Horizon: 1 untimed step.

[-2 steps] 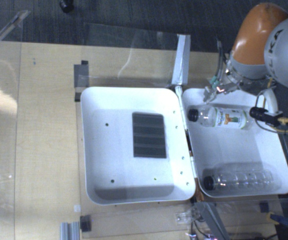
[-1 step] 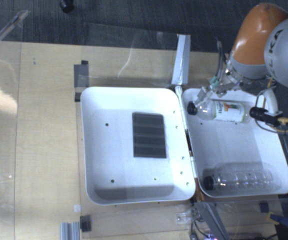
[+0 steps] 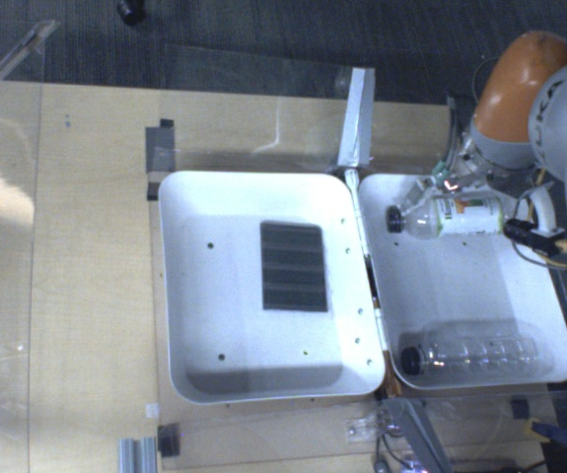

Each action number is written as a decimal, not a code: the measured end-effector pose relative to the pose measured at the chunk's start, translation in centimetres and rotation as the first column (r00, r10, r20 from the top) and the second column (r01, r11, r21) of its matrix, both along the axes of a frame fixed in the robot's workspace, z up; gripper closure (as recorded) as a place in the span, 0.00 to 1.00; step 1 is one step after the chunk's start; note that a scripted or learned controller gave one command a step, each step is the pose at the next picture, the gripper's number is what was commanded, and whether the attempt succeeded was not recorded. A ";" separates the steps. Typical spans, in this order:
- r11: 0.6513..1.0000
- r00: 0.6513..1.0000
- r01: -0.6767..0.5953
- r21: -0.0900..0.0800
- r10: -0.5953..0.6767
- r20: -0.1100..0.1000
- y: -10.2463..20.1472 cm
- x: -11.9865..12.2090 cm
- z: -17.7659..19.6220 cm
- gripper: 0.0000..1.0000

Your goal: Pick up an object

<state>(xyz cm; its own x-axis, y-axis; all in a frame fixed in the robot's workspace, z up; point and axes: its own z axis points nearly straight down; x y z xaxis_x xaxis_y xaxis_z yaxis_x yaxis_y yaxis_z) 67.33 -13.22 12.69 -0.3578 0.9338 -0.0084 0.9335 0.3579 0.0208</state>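
Now your gripper (image 3: 445, 187) hovers over the small clear bottle (image 3: 446, 217); finger state unclear, so descend next.

My bench (image 3: 86, 294) pale matt wood, bins (image 3: 253, 190) smooth white plastic, bottles (image 3: 475, 353) clear glossy plastic, dark ribbed pad (image 3: 294, 266) matt.

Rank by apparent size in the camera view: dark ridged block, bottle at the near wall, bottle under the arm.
1. Dark ridged block
2. Bottle at the near wall
3. Bottle under the arm, partly hidden, so unsure.
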 end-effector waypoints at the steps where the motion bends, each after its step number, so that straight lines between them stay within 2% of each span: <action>1: 1.000 1.000 -0.018 -0.019 0.018 0.001 1.1 0.1 -0.7 0.00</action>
<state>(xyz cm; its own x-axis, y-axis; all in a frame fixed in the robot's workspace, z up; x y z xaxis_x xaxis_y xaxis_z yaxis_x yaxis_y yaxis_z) 67.47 -12.13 11.95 -0.3748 0.9267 -0.0261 0.9268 0.3753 0.0152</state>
